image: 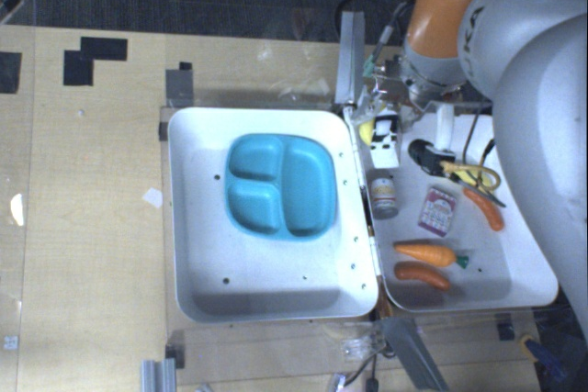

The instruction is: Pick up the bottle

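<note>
Blue tray [280, 184] in left bin [197, 225]; bottle [382, 194] in right bin [524, 275].

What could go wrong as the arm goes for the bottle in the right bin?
1. The small bottle with a pale label stands hard against the right white bin's left wall, so a finger may hit the wall instead of sliding beside it.
2. The claw sits above a yellow item close to the bottle and could close on that instead.
3. The upright bottle may topple if nudged, rolling toward the pink patterned card.
</note>
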Robot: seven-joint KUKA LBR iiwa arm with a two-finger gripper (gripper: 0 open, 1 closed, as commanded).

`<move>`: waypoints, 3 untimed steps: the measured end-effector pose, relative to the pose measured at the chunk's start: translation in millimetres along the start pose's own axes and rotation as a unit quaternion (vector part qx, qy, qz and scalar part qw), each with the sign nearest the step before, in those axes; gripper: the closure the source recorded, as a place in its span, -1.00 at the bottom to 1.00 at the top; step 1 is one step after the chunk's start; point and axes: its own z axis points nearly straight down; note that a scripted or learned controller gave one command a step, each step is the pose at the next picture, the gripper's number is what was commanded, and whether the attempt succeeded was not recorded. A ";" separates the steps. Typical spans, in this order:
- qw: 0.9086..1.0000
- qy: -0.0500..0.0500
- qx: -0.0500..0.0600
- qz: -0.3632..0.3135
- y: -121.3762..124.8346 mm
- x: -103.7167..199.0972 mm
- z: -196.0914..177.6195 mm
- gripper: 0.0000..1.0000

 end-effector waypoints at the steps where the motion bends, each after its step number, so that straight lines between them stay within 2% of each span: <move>1: 1.000 0.000 0.001 0.009 -91.1 -6.8 -50.2 1.00; 2: 0.998 0.000 0.002 -0.070 -88.7 15.4 -0.5 1.00; 3: 0.998 0.001 0.000 -0.070 -87.2 16.0 -11.6 1.00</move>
